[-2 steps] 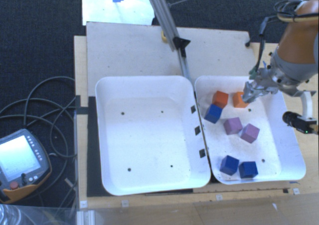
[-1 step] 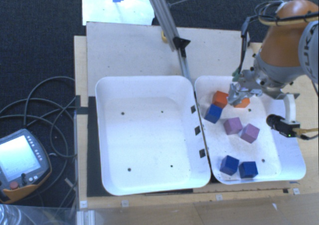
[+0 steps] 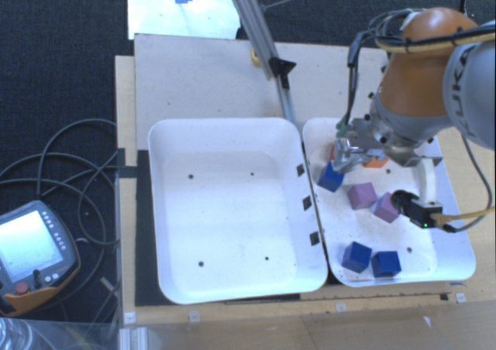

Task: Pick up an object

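My gripper (image 3: 346,156) hangs low over the upper left corner of the right bin (image 3: 457,267), just above a blue cube (image 3: 331,178), and from this slanted view I cannot tell how it is set or whether it has hold of anything. That cube sits very close to the bin's left wall, so my worry is that I come down with a fingertip on the rim or on the cube's top face and tip it away instead of straddling it. An orange piece (image 3: 377,161) peeks out from under my wrist, right beside the target, and it could be dragged or wedged in with the cube. Farther down lie 2 purple cubes (image 3: 362,195), near each other, and 2 darker blue cubes (image 3: 356,256) almost touching near the front edge; these are well apart from my tool. The cubes look like hard blocks with crisp edges and matte faces, probably easy to pinch if squared up. The bins are smooth white moulded trays with rounded corners; the left bin (image 3: 163,209) shows only small dark specks.
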Controlling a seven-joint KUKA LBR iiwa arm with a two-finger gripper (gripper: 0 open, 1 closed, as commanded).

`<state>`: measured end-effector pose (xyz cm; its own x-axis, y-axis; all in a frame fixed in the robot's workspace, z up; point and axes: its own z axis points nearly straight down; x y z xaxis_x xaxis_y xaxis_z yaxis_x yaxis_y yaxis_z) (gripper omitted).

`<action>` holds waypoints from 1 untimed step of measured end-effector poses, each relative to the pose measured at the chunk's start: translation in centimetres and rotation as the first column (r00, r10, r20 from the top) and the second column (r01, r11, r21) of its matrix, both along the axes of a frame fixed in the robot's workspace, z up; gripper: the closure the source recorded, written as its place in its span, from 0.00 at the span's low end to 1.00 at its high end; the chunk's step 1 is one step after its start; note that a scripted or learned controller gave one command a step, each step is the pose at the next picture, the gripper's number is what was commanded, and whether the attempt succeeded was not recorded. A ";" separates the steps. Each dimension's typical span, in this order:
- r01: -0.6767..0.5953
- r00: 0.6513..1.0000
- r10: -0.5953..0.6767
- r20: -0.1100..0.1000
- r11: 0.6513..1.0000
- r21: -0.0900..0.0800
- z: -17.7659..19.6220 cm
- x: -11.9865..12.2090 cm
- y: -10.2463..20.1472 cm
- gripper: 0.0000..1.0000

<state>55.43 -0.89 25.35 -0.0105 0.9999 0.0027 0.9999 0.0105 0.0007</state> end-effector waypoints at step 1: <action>0.001 1.000 -0.001 -0.001 1.000 -0.001 -1.2 -1.6 3.9 1.00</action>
<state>53.82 3.03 24.14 -0.0094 1.0000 0.0021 1.0000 0.0094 -0.0004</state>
